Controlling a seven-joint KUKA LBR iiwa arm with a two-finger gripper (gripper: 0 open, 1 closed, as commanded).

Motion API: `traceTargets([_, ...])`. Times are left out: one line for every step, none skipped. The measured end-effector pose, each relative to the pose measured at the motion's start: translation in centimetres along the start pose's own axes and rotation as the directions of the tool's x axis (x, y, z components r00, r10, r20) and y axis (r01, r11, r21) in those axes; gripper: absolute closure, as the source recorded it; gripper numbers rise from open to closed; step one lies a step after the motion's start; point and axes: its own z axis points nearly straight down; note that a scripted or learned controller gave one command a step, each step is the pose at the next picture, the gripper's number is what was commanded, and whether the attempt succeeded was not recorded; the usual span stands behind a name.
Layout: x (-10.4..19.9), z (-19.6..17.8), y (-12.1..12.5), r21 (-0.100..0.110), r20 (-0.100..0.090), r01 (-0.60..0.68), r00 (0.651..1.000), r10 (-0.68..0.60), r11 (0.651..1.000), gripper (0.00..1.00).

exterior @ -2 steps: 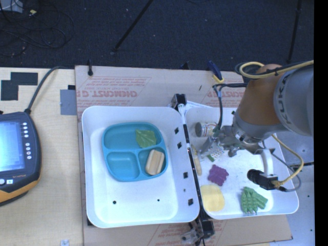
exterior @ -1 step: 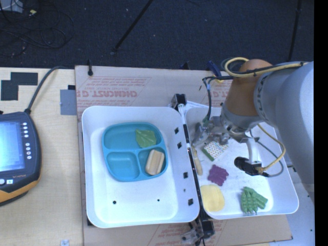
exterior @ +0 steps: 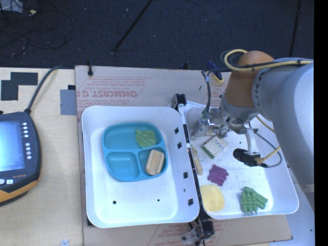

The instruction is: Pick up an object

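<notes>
Here the gripper (exterior: 212, 129) hangs low over the back left part of the right bin (exterior: 287, 201), close to the divider between the two bins. The nearest candidate is a small checkered card-like piece (exterior: 215, 146), lying flat on the bin floor just in front of the gripper, toward the viewer. It looks roughly rectangular and tilted, with its long axis running diagonally from lower left to upper right. The patterned face is pale with a green edge, thin and flat, so I judge it would be awkward to pinch from above. Whether the gripper is spread or closed cannot be told, since the wrist and cables mask the tips; nothing can be seen held. Farther forward lie a purple shape (exterior: 218, 175), a yellow round piece (exterior: 211, 197) and a green ridged toy (exterior: 253, 200), all well apart from the gripper. The left bin (exterior: 97, 199) holds a blue divided tray (exterior: 114, 137).
</notes>
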Motion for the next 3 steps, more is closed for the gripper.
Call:
traceTargets([-2.2,-9.9,-2.2,-0.002,0.001,-0.004,1.000,0.004,1.000,0.00])
traceTargets([0.3,-6.3,-6.1,0.013,-0.004,-0.005,1.000,0.005,1.000,0.00])
traceTargets([-2.3,0.5,-1.6,0.004,0.004,-0.001,1.000,0.000,1.000,0.00])
